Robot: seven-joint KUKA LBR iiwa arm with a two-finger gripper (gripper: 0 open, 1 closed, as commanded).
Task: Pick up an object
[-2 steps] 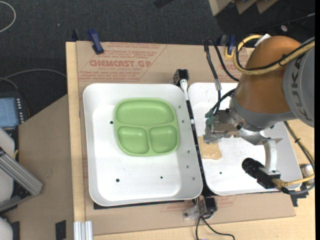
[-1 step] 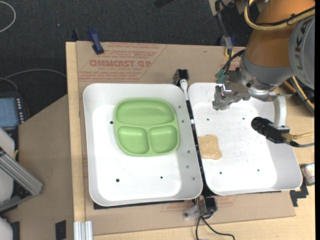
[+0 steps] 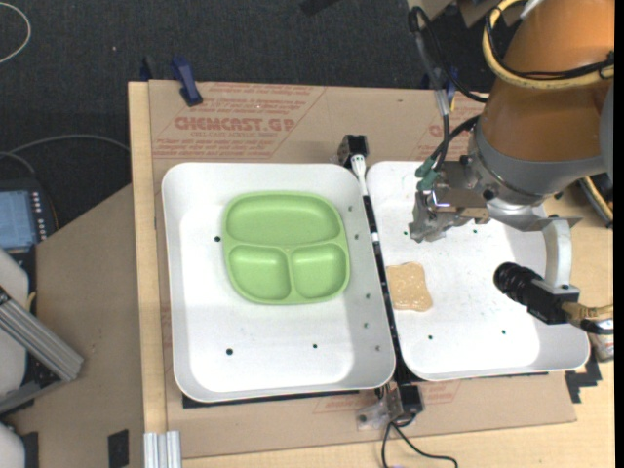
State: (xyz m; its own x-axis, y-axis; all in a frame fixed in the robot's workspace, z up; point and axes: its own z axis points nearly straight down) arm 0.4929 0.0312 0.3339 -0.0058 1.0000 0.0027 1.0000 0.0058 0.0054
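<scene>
— Where's the thing it could pick up?
— That tan slice of toast (image 3: 409, 287) lies flat in the right bin (image 3: 487, 354), close to its left wall. A green divided plate (image 3: 286, 247) sits in the left bin (image 3: 195, 291).
— And the arm?
— It reaches in from the right. The gripper (image 3: 429, 224) hangs over the right bin's far part, just beyond the toast, apart from it.
— The jaws?
— Can't tell if they're spread or pressed together.

Right bin's (image 3: 458, 359) far corner behind the arm (image 3: 546, 115); pincer (image 3: 429, 224) fingertips too blurred to tell.
</scene>
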